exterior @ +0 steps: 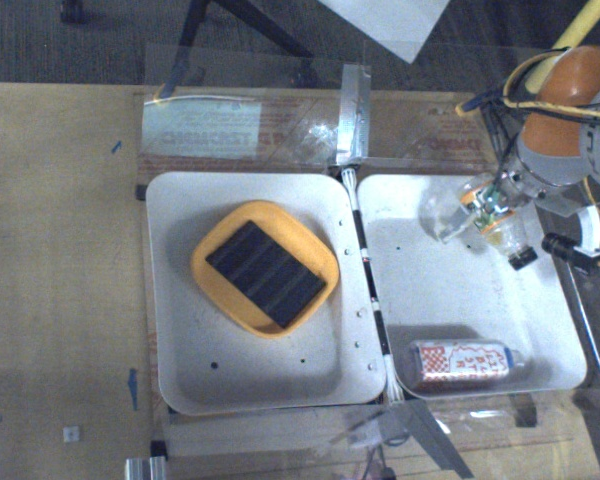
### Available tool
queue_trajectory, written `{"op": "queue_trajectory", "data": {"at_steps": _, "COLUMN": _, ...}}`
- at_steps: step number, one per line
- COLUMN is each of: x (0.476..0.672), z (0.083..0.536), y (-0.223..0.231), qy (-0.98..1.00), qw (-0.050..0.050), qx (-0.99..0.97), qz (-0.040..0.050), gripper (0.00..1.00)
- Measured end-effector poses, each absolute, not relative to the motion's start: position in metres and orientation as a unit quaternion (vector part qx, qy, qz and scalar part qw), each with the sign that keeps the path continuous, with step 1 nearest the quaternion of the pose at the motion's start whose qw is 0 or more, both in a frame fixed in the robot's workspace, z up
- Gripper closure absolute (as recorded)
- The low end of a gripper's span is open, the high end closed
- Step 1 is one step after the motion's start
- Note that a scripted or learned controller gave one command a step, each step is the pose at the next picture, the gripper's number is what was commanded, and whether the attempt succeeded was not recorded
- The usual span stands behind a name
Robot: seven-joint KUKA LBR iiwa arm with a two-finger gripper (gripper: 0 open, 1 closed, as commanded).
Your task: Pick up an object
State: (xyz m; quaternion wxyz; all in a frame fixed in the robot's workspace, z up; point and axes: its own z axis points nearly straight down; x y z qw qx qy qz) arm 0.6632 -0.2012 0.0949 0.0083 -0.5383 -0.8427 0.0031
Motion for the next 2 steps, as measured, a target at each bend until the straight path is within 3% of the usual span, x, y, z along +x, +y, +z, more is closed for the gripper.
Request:
{"op": "queue_trajectory", "data": {"at_steps": 1, "x": 0.668, "z": 0.184, "y": -0.108, "qy": -0.826, "qw": -0.002, "qx": -0.563, "qz": -0.0007, "gripper": 1.00}}
{"op": "queue_trajectory", "data": {"at_steps": 2, "x": 0.669, "z": 0.195, "y": -0.108, "qy": -0.827, "qw": -0.005, "qx": -0.563, "qz": -0.0017, "gripper": 1.00}}
